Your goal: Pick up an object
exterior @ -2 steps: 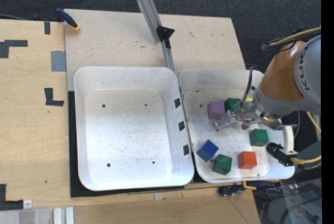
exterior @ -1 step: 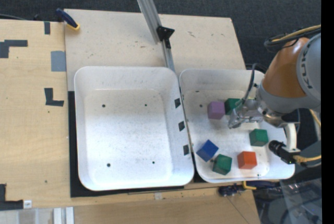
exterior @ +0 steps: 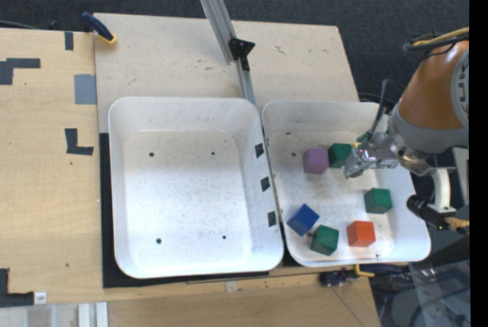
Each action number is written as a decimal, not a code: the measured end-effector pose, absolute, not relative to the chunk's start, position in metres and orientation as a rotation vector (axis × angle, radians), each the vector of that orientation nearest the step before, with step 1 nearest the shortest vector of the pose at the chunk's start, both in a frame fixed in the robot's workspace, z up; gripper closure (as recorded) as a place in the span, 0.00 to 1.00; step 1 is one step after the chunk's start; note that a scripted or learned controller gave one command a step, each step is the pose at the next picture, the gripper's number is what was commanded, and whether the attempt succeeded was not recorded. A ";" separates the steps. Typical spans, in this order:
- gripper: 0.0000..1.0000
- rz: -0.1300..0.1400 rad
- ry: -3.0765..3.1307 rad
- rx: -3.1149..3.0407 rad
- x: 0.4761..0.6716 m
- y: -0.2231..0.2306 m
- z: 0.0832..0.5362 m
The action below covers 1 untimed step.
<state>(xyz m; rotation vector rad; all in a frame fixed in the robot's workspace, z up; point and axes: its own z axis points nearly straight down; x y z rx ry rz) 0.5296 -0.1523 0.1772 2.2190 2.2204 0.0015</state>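
Blocks are scattered over the right bin [exterior: 278, 136], the landmark for everything that follows: a purple block [exterior: 316, 160] near the bin's middle, a dark green block [exterior: 340, 154] just beside it on the side nearer the arm, another green block [exterior: 377, 200] toward the bin's arm-side wall, and along the bin's near edge a blue block [exterior: 303, 219], a third green block [exterior: 325, 239] and an orange block [exterior: 361, 233]. The gripper [exterior: 356, 164] hangs low inside this bin, right beside the dark green block and seemingly touching or overlapping its edge. Whether it is parted or closed cannot be told from this slanted view, and nothing can be seen clamped in it, so no grasp should be assumed. The left bin [exterior: 122, 120], touching the right bin along their shared wall, plays no part. The likeliest failure is an off-centre close: the tool sits to one side of the dark green block rather than squarely over it, so it could clip a corner, shove the block against the purple one and come up with nothing. A closure straddling both neighbours could also pinch them loosely and drop them on lifting.
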 end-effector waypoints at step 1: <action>1.00 0.003 2.222 2.217 0.534 -0.147 0.221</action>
